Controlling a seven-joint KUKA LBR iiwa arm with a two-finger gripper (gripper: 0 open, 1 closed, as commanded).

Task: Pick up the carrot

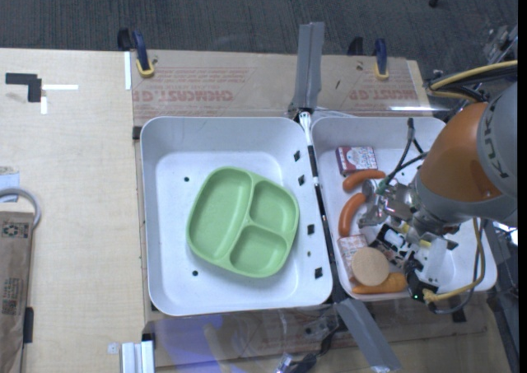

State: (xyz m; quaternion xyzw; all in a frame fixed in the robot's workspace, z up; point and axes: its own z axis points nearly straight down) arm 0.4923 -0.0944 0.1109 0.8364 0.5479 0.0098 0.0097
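One carrot (387,283), low in right bin (487,279) under round brown piece (370,265); gripper (385,216) above, grasp state unreadable; best approached from exposed end.

Carrot (385,284) partly under a tan disc (370,266), hand (380,213) fingers indistinct

bench (74,198) | two white bins: left bin (152,223), right bin (329,137)

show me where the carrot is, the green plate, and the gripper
carrot (352,213), camera view, middle of its curved orange body
green plate (244,221), camera view, ridge where its three compartments meet
gripper (380,202), camera view, at its tips beside the carrot
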